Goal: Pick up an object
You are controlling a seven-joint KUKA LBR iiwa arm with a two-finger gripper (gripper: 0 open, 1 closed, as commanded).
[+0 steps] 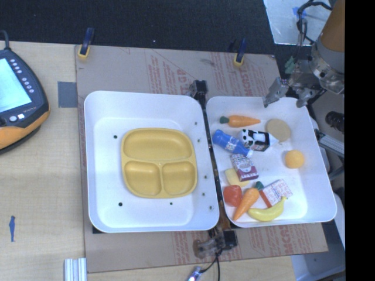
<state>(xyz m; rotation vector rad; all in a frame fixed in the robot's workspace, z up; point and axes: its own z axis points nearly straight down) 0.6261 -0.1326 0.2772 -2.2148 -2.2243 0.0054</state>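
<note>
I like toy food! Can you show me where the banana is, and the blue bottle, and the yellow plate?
banana (266, 213), camera view, middle of its curved body.
blue bottle (229, 142), camera view, middle of its body.
yellow plate (158, 143), camera view, floor of its big top compartment.

You are seeing the arm (333, 22) reaching in from the upper right, its orange band showing at the top edge above the grey wrist (319, 69). The gripper (288, 97) is hanging below the wrist with its two fingers (273, 92) spread apart and pointing downward, nothing sitting between them.
</note>
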